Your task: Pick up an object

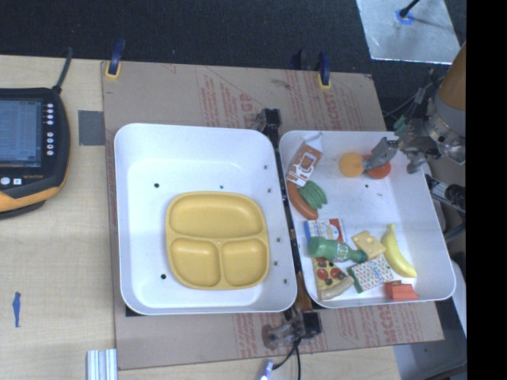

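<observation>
Overhead view of two white bins on a bench. Left bin [135, 212] holds a yellow divided tray [215, 238]. Right bin [432, 212] holds toy food: orange ball [350, 163] at far side, hot dog [302, 200] w/ green veg [314, 192] at left, green bottle [331, 249], cheese wedge [368, 244], banana [398, 251], pizza slice [329, 276] near front. Gripper [394, 155] enters from right, at far right of that bin, just beside a red item [378, 169] next to the ball. Open or closed: cannot tell. Nothing visibly held.

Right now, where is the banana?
The banana lies in the right bin, near its right edge, beside the cheese wedge and above the orange block.
</observation>
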`<action>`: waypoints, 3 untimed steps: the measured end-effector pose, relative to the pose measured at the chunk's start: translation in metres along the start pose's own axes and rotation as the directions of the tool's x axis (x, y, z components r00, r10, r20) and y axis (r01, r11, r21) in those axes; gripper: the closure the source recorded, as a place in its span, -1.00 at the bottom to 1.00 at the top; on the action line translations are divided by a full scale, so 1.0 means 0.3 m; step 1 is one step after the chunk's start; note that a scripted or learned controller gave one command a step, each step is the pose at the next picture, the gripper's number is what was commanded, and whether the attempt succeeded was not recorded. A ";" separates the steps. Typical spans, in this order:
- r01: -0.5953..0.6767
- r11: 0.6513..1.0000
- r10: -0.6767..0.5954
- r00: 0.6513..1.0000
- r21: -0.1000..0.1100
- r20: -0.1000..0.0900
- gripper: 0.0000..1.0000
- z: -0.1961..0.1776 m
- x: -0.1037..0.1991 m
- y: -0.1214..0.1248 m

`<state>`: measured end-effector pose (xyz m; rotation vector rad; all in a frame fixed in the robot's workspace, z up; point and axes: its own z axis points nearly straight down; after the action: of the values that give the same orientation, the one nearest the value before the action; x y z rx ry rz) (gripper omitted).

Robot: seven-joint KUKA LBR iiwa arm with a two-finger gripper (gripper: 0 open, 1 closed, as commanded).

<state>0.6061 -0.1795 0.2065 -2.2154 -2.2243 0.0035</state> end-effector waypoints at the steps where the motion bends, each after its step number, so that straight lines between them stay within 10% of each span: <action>1: 0.000 1.000 0.000 1.000 0.000 0.001 -1.00 0.348 -0.078 0.137; 3: 0.002 1.000 -0.002 1.000 0.020 -0.006 -1.00 0.377 -0.109 0.158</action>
<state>0.6533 -0.2120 0.0931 -2.2000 -2.2133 0.0190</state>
